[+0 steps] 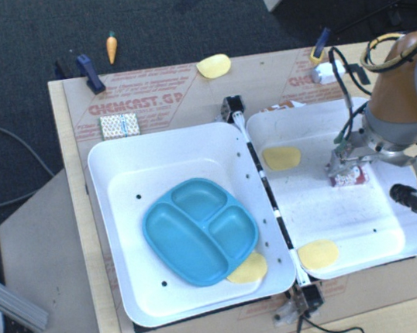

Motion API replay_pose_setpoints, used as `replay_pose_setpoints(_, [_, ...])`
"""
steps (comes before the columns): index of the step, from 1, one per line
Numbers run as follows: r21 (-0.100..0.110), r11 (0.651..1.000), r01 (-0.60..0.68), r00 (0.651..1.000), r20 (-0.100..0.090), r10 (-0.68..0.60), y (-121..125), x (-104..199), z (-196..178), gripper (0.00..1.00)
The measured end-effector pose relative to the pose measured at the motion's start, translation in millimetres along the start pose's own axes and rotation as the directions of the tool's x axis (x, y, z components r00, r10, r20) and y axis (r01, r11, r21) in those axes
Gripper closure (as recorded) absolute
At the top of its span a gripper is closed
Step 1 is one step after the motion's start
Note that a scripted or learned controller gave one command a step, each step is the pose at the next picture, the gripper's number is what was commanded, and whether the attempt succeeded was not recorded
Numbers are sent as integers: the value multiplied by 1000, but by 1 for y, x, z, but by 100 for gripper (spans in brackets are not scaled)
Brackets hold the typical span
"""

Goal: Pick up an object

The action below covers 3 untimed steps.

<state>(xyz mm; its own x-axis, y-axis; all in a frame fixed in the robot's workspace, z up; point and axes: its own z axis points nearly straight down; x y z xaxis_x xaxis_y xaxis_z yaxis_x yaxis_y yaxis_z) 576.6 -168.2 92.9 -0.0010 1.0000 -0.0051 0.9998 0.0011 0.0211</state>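
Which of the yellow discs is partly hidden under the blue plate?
The yellow disc in the left bin, near its front edge. The blue plate overlaps it; the other three lie fully uncovered.

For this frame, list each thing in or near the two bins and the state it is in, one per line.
gripper: lowered into the right bin, over the small red and white object
small red and white object: lying on the right bin floor, under the gripper
blue divided plate: lying flat in the left bin, right way up
yellow piece: flat in the right bin, near the divider
yellow piece at the front: flat, by the right bin's front rim
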Motion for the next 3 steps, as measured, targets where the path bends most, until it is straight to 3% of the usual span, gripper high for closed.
replay_pose_setpoints(3, [-7, 1000, -1, 1000, 2, 2, 2, 0, -30, 100])
